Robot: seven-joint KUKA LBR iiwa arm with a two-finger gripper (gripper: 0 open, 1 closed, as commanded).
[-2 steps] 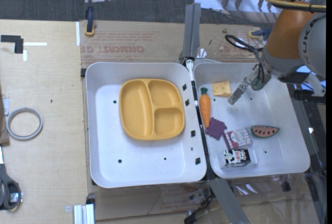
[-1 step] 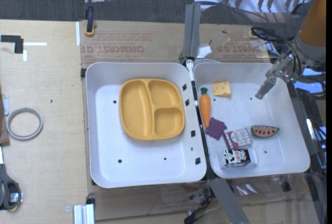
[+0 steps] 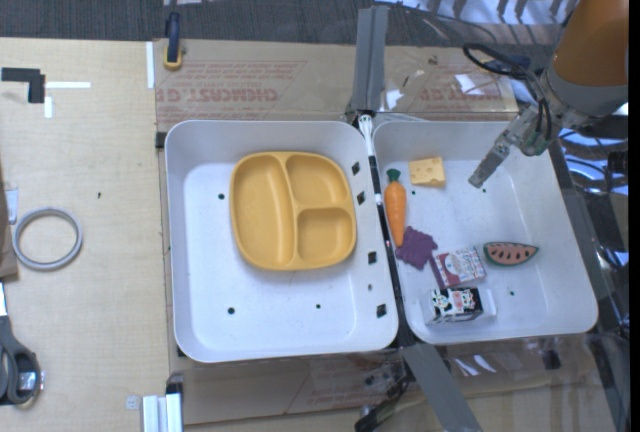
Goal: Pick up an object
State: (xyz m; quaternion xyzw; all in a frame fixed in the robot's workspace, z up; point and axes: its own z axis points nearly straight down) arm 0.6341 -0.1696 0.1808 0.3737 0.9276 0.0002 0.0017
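The right bin holds several small items: a yellow cheese wedge, an orange carrot, a purple piece, a watermelon slice, a red-and-white carton and a black-and-white carton. My gripper hangs over the bin's far right part, slanting down and left. It is a little right of the cheese wedge and apart from it. Nothing shows in its grasp.
A yellow divided plate lies in the left bin. A grey divider separates the bins. On the bench at left are a tape roll and scissors. Cables hang near the arm.
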